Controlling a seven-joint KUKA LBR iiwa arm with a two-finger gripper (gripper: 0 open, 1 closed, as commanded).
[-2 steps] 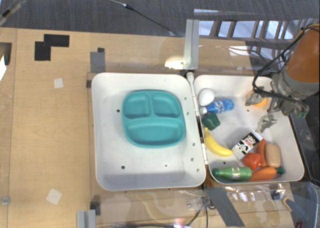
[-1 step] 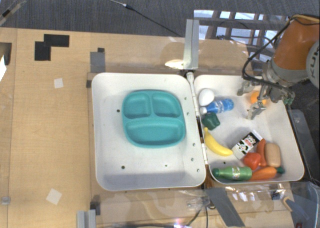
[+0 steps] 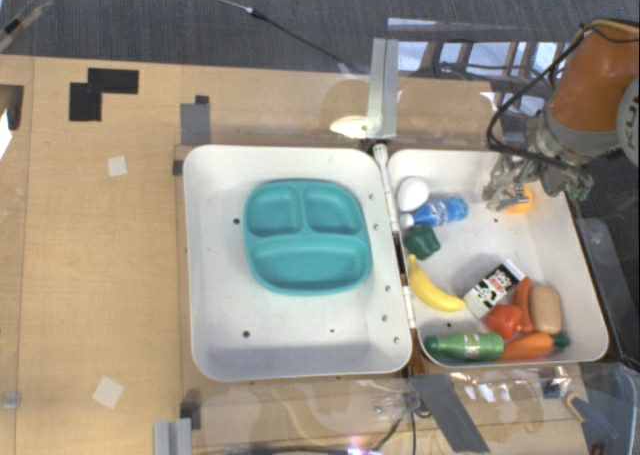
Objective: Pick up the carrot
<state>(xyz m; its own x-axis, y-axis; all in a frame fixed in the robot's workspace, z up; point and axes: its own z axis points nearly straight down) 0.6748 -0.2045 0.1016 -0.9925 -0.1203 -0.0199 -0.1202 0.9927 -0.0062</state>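
The carrot (image 3: 530, 346) is orange with a green tip on its right. It lies at the front right corner of the right bin (image 3: 560, 243), wedged among other toy foods. My gripper (image 3: 509, 192) hangs below the orange wrist band at the bin's back right, far behind the carrot. It is directly over a small orange-yellow piece (image 3: 518, 206) that peeks out beneath it. From above I cannot make out whether anything is held.
Around the carrot lie a green cucumber (image 3: 465, 346), a red pepper (image 3: 507, 321), a tan bun (image 3: 546, 308) and a black-and-white carton (image 3: 495, 286). A banana (image 3: 433, 288), a dark green block (image 3: 422, 240), a blue bottle (image 3: 436, 211) and a white ball (image 3: 411, 191) line the bin's left side. The left bin (image 3: 215, 293) holds a teal divided plate (image 3: 305, 235).
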